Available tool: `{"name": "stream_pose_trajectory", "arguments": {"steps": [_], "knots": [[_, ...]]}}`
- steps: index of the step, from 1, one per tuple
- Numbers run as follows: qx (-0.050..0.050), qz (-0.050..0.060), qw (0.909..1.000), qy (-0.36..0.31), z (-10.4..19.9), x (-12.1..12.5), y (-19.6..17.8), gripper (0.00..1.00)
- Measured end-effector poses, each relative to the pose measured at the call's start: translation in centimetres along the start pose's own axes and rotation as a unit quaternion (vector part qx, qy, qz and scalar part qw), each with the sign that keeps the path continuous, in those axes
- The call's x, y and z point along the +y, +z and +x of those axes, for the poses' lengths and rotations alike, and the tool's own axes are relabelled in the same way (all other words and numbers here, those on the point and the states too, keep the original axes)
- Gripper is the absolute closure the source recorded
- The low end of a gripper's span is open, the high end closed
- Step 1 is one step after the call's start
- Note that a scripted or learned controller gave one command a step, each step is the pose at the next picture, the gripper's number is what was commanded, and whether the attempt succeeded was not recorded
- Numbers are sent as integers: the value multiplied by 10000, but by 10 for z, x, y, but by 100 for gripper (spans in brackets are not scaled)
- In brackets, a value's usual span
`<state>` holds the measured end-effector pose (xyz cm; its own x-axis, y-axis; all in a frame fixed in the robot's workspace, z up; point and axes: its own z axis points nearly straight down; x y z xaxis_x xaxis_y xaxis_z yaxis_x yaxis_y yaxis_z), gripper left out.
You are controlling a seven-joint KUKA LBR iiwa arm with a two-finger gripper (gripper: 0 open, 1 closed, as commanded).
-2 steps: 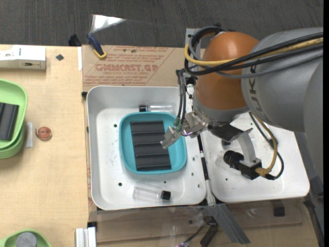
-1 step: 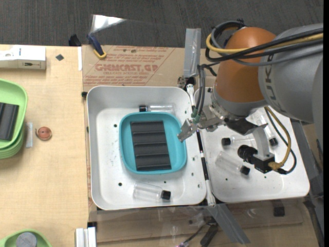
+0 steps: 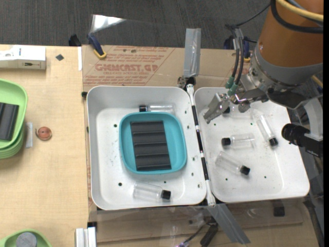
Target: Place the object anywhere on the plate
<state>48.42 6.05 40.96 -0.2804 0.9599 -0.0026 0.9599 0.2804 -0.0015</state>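
Note:
A teal square plate (image 3: 177, 138) with a black ridged insert (image 3: 150, 144) lies in the middle of the left bin (image 3: 103, 153). Clear plastic vials with black caps are scattered about. In the right bin (image 3: 288, 179) lie one vial (image 3: 238, 139) at the centre, one (image 3: 232, 164) below it and one (image 3: 266, 127) to the right. My gripper (image 3: 218, 110) hangs over the right bin's upper left corner, open with nothing between its fingers. It is above and left of the centre vial, not touching any vial.
Two more vials lie in the left bin, one (image 3: 157, 108) behind the plate and one (image 3: 150, 192) in front of it. A green tray (image 3: 15, 102) and a small copper disc (image 3: 44, 133) sit on the bench at left. Cardboard (image 3: 128, 66) lies behind the bins.

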Motion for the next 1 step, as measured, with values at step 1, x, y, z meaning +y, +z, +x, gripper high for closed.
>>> {"name": "stream_pose_trajectory", "arguments": {"steps": [1], "knots": [[-2, -8, 9928, -1201, -47, -19, -32, 0]]}}
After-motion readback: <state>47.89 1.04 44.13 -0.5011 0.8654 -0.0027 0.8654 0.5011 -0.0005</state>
